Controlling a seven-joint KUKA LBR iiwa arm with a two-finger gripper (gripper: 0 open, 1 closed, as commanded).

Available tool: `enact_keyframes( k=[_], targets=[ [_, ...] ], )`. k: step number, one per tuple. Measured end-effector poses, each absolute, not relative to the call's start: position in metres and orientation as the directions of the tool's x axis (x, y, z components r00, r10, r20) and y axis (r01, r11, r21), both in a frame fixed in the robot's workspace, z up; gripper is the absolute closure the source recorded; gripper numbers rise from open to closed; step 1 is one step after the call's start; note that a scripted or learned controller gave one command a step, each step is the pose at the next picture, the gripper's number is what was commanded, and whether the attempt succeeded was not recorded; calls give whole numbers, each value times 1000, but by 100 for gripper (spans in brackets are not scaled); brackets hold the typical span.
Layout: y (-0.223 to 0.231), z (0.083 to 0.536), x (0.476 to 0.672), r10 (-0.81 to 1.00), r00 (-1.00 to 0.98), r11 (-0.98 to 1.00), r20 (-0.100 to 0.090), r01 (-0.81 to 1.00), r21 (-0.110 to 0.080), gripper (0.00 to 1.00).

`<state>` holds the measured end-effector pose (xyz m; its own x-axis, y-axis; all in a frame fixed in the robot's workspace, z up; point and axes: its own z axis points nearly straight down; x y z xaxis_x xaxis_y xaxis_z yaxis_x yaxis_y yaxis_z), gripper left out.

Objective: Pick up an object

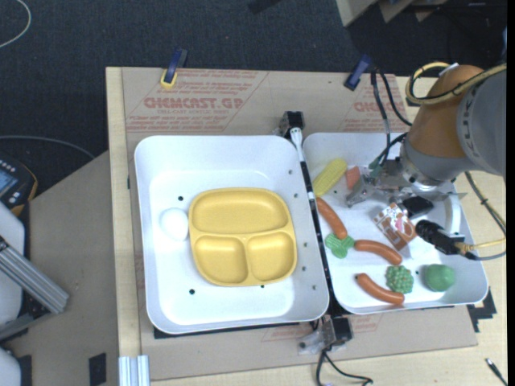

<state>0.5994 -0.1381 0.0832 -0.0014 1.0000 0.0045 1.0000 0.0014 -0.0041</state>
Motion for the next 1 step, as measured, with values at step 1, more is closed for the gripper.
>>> enact_keyframes(
  k=[1],
  targets=[
    [-140, 96, 600, 1000, 0, 0, 1, 1000, 0, 100]
  ],
)
